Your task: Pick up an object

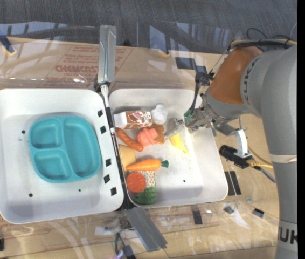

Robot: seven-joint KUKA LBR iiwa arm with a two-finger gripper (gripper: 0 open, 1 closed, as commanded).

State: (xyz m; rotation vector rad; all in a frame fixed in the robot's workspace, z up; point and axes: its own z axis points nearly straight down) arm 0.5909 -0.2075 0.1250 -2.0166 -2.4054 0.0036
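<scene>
The right bin (206, 182) holds a heap of toy food on its left side. An orange carrot (144, 165) lies across the middle, with a pink piece (148, 136) and a reddish sausage (129, 139) above it. A small printed box (138, 118) and a white piece (159, 112) lie at the back. A yellow piece (178, 142) lies just to the right of the heap. My gripper (178, 125) hangs low over the bin, just above the yellow piece and beside the pink one. I see nothing held in it.
A red tomato (136, 182) and a green piece (146, 196) sit at the right bin's front left corner. The left bin (7, 198) carries a teal divided plate (63, 147). A raised divider (109, 139) runs between the bins. The grey arm (260, 90) covers the right bin's far right.
</scene>
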